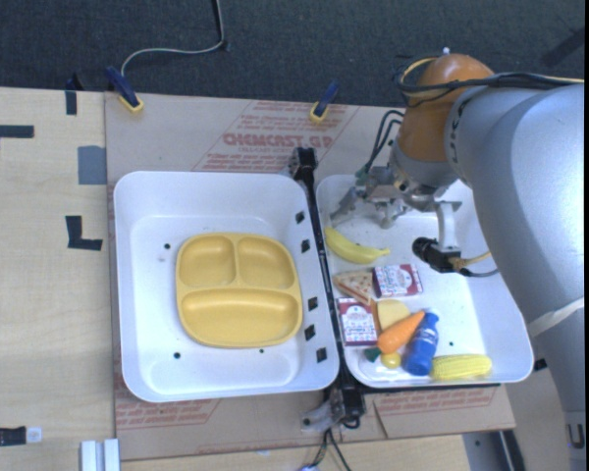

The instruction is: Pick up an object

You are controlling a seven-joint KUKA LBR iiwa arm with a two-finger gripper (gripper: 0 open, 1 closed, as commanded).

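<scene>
Cardboard-topped bench point(177, 135) under two shallow white bins side by side, dark carpet behind. Landmark: banana point(353, 247), smooth yellow curved plastic, lying in the upper part of the right bin point(506, 337). Gripper point(378, 202) hangs just above the banana, near but apart from it, metal fingers spread, nothing between them. Grey arm point(530, 175) with an orange band point(442, 106) fills the side beyond the gripper.

Below the banana: tan sandwich wedge point(354, 285), flat and triangular. Beside that wedge, a small red-and-white carton point(397, 281), boxy, printed. Further below the banana, a second red-and-white carton point(356, 322), next to a pale yellow cheese block point(393, 312). Orange carrot point(401, 332), tapered and glossy, lies slantwise touching the cheese block. Blue bottle point(422, 345) just beside the carrot, rounded plastic. Yellow corn cob point(460, 366), bumpy surface, at the bin's lower edge, farthest from the banana.

Left of the banana, across the black centre divider point(314, 253), sits the left bin point(142, 263) holding a yellow divided tray point(239, 289), matte plastic, three compartments, rounded corners. Two blue-yellow clamps point(124, 88) grip the cardboard's far edge, well above the banana.
</scene>
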